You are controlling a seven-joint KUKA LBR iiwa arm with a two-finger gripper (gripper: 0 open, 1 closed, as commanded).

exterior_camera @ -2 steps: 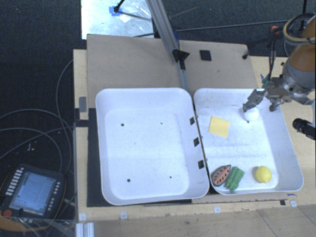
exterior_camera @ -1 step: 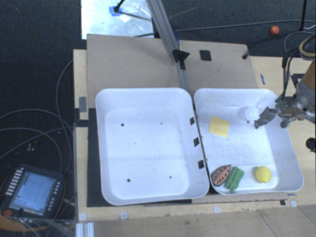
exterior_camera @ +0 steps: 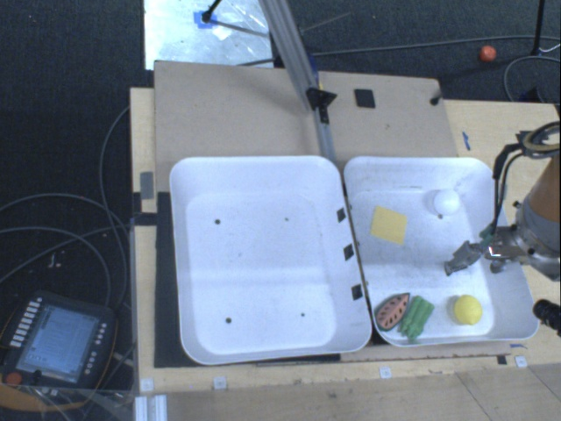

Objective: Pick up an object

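Camera view, looking down at a slant on a bench [exterior_camera: 237,112] bearing two shallow white bins side by side. Left bin [exterior_camera: 188,235] bare white inside. Right bin [exterior_camera: 478,174] holding five small things: a flat yellow square [exterior_camera: 389,224] near its middle, toward the left wall; a white ball [exterior_camera: 444,203] close to the far right corner; a yellow ball [exterior_camera: 467,310] near the front right corner; a green piece [exterior_camera: 416,316] along the front edge, touching a reddish oval piece [exterior_camera: 392,310] at the front left corner. Gripper [exterior_camera: 458,262] reaching in over the right edge of the right bin, above bare floor between the white ball and the yellow ball, touching neither. State of the gripper: cannot tell, too small and blurred. Nothing seen gripped. All five things lying on the bin floor.
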